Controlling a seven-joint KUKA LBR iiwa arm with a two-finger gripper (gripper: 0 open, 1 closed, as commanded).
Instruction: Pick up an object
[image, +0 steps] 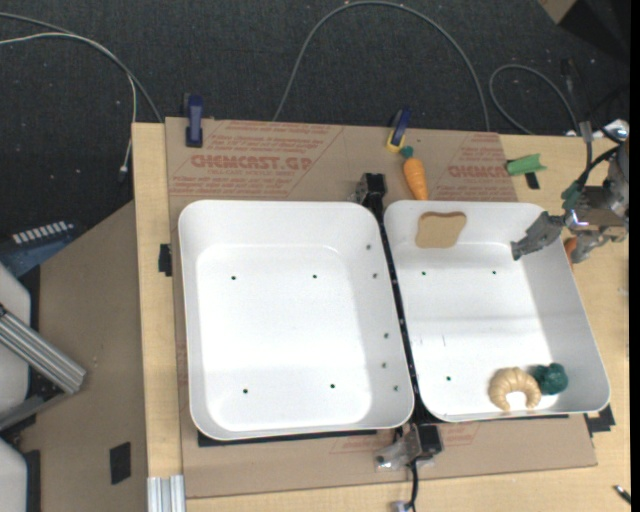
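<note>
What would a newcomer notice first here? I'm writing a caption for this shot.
Probably the tan croissant-shaped toy beside a dark green lump in the right white bin's near corner. Next, the flat brown toast-like piece at that bin's far edge, and the orange carrot toy on the cardboard beyond.

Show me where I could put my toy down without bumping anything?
The left bin has the widest bare floor. In the right bin, the middle is free, between the toast slice at the far rim and the croissant and green toy crowding the near corner. The gripper hangs over the right edge.
</note>
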